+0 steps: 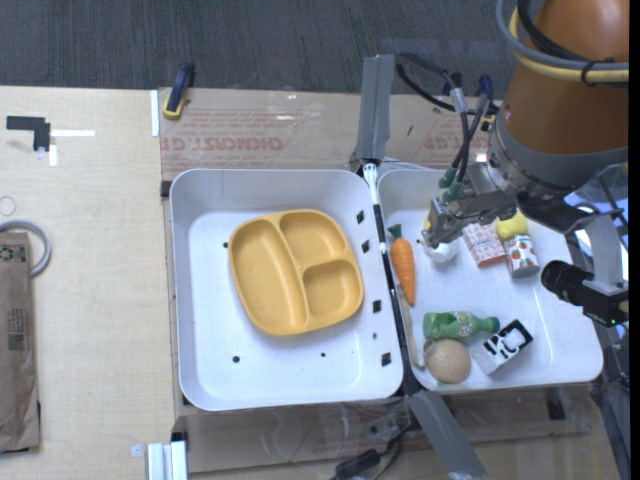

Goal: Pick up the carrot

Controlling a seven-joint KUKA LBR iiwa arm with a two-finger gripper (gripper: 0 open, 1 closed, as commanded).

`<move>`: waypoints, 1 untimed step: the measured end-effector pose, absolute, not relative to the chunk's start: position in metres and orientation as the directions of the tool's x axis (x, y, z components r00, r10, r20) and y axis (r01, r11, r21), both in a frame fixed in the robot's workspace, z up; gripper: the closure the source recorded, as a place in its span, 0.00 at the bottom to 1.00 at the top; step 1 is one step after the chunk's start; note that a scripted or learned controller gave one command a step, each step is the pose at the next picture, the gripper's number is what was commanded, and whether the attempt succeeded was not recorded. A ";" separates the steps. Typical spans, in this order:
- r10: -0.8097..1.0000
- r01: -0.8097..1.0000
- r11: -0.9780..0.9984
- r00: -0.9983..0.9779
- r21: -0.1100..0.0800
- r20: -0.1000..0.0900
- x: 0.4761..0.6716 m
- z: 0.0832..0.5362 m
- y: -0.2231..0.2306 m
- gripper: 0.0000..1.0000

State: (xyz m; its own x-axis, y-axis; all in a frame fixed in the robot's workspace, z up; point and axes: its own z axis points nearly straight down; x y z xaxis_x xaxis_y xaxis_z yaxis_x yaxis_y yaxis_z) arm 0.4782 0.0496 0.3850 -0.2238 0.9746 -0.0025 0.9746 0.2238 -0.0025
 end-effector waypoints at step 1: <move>0.975 0.975 0.224 -0.224 -0.002 -0.002 0.478 0.385 0.050 0.00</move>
